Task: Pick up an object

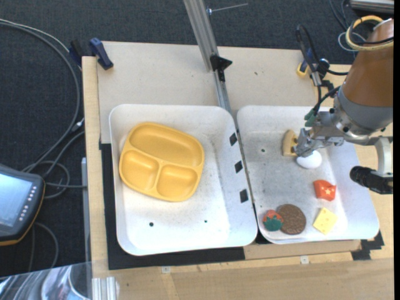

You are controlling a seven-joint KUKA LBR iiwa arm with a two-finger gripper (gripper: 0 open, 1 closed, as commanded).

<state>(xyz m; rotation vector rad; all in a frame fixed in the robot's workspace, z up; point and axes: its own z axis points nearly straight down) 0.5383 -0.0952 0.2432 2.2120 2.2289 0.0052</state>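
In the right bin [275, 186] lie several small objects. A white egg-like object [309, 160] sits directly under my gripper [305, 147], which hangs low over it from the right. A tan piece [288, 143] stands just left of the gripper. Further forward lie a red-orange piece [324, 190], a yellow cheese wedge [324, 220], a brown round patty [291, 219] and a small red and green piece [272, 219]. The gripper's tips are hidden against the white object.
The left bin [187, 230] holds a yellow divided plate [161, 161]. A metal pole [206, 36] rises between the bins at the back. Cables and a clamp [307, 55] lie at the bench's far right. The arm's body [369, 86] overhangs the right bin's far edge.
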